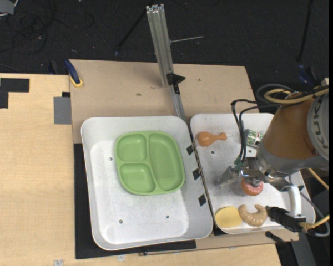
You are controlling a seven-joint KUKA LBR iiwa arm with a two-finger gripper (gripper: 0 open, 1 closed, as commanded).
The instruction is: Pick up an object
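In the right bin [211, 126], my gripper [237, 177] hangs low over the floor near the middle, reaching in from the right. A red, rounded object [252, 189] sits just below and to the right of it, close against the wrist; whether they touch is unclear. An orange drumstick-shaped toy [210, 138] lies toward the back of the bin. A yellow disc [228, 218] and a tan curved piece [253, 215] rest by the front rim. I see nothing held between the fingers.
The left bin [100, 204] holds a green divided plate [150, 163]. A small white-and-green item [254, 138] lies at the back of the right bin beside the arm. An upright metal post [162, 43] stands behind the bins.
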